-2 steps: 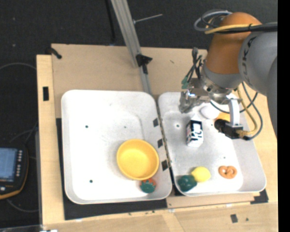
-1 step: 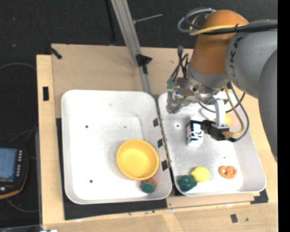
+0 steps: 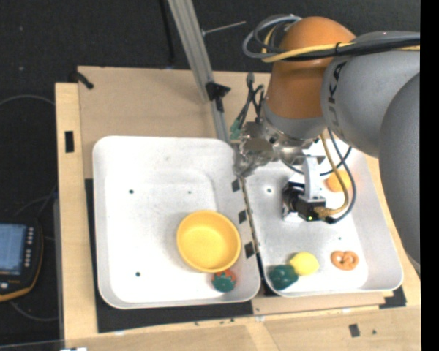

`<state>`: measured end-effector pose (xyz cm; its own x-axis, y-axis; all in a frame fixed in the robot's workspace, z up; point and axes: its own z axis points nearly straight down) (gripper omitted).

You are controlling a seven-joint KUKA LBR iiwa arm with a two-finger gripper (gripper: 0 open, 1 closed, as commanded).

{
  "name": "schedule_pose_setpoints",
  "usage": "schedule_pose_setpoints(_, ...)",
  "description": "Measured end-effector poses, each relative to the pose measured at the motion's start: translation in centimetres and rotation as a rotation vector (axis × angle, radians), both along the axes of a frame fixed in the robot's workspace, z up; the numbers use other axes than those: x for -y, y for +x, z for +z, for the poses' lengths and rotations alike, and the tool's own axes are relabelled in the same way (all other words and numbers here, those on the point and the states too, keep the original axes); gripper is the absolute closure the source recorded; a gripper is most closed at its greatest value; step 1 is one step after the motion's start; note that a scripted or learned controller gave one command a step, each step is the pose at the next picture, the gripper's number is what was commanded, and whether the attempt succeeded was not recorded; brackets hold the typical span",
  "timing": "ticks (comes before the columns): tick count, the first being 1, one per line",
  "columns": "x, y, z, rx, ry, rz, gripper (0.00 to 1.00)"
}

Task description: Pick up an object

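Observation:
My gripper [image 3: 243,161] hangs under the orange wrist band, over the rim between the two bins near their far end. No object shows between its tips. A yellow bowl [image 3: 208,240] sits upright in the left bin [image 3: 132,196], with a small green and red toy [image 3: 224,281] by its near edge. At the near side of the right bin [image 3: 366,269] lie a dark green piece [image 3: 282,275], a yellow lemon-like ball [image 3: 304,263] and an orange pretzel shape [image 3: 344,259]. All of them are well clear of the gripper.
Another orange object [image 3: 336,183] lies in the right bin, partly hidden behind the cables. A slanted metal rail [image 3: 194,42] rises behind the bins. A handheld pendant [image 3: 11,258] rests left of the bench.

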<state>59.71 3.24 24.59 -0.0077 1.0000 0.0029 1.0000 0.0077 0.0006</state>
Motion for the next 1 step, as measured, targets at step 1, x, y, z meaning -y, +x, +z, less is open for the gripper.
schedule_pose_setpoints(1, -5.23, -1.85, 0.73, -0.002, 0.000, 0.000, 1.00)
